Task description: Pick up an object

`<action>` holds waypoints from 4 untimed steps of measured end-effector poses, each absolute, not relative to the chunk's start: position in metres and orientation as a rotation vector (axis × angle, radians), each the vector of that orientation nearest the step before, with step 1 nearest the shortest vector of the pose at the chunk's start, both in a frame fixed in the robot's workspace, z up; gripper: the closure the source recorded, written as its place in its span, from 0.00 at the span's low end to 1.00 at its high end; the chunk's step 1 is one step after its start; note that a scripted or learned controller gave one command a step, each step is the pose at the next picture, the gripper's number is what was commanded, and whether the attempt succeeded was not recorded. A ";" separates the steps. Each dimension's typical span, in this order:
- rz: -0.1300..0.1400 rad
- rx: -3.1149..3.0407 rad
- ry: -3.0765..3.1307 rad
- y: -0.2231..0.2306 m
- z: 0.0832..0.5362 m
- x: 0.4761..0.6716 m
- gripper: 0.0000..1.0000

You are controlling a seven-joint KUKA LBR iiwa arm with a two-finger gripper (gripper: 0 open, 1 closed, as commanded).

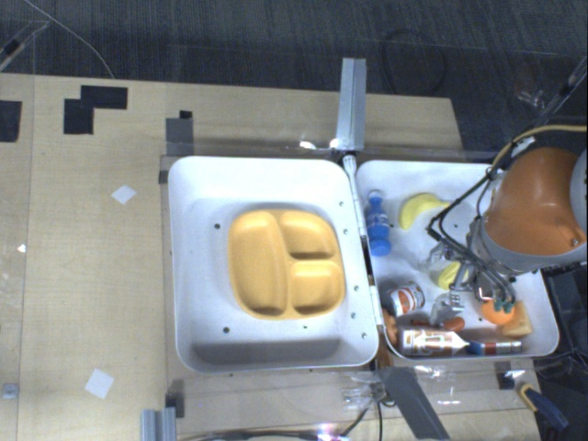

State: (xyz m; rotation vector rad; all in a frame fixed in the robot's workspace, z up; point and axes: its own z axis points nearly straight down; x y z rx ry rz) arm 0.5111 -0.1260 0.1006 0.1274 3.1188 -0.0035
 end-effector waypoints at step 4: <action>-0.015 1.375 2.852 -0.154 0.087 0.660 0.00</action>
